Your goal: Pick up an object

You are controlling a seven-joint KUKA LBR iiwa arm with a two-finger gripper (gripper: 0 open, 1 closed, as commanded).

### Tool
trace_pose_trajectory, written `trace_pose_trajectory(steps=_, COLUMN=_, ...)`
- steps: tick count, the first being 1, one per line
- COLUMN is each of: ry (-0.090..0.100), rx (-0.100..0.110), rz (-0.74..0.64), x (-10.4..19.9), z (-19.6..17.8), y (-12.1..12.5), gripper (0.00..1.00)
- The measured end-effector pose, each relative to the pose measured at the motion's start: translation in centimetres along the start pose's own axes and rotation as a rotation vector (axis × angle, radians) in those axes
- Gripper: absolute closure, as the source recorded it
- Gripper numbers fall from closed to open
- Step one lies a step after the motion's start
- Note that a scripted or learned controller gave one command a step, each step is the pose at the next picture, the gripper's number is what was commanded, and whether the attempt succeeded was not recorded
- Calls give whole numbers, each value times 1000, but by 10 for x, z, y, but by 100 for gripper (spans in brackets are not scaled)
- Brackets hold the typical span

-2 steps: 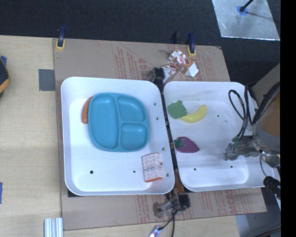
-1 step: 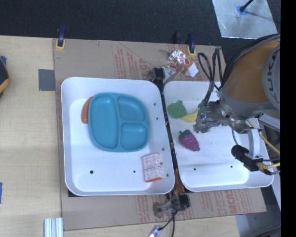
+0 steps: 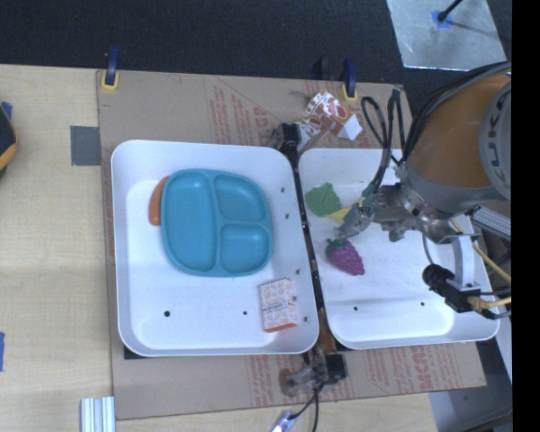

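Purple grape bunch [image 3: 346, 257] and green leafy piece [image 3: 323, 198], apart in the right bin [image 3: 405, 331].

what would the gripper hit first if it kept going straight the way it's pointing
Probably the purple grapes: the gripper points down-left and they lie just past its tip. Depth is hard to judge from above, so it could pass over them.

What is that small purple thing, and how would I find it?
Look in the right-hand white bin, toward its left wall. Below a green toy, just beneath the robot's claw, lies a toy bunch of grapes. It is the bin's one purple, knobbly thing.
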State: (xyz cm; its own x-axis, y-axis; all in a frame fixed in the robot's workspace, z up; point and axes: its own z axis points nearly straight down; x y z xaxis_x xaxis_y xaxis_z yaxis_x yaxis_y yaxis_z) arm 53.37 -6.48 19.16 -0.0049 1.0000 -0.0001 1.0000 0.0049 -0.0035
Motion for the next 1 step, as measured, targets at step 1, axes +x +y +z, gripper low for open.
trace_pose_trajectory(steps=1, ry=-1, rx=3, rz=0, x=-37, z=101, y=16, gripper=0)
